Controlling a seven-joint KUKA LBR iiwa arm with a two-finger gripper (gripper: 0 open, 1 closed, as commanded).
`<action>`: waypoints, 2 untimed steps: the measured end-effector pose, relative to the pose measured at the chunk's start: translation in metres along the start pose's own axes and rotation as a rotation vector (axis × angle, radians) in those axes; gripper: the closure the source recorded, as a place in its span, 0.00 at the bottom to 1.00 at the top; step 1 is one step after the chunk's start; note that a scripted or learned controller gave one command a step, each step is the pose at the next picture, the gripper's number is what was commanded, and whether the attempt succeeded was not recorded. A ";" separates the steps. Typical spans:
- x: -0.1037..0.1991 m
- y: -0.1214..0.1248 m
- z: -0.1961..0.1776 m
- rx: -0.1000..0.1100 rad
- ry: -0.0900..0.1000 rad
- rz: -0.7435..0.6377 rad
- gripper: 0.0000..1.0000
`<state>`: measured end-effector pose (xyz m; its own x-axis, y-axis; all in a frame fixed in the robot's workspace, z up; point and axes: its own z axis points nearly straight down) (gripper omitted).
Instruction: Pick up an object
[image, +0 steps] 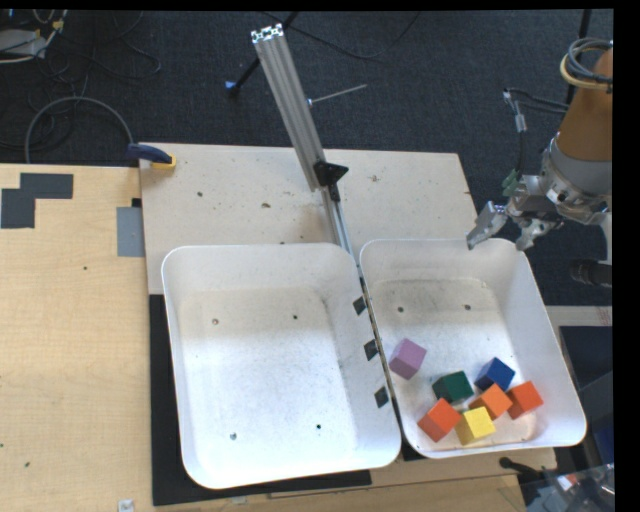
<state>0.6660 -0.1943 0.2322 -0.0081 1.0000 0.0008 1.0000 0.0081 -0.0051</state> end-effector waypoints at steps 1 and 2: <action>-0.006 -0.050 -0.081 -0.011 -0.004 0.009 0.00; 0.017 -0.043 0.144 -0.004 0.000 0.006 0.00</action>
<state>0.6222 -0.1774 0.0886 -0.0021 1.0000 0.0009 1.0000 0.0021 -0.0008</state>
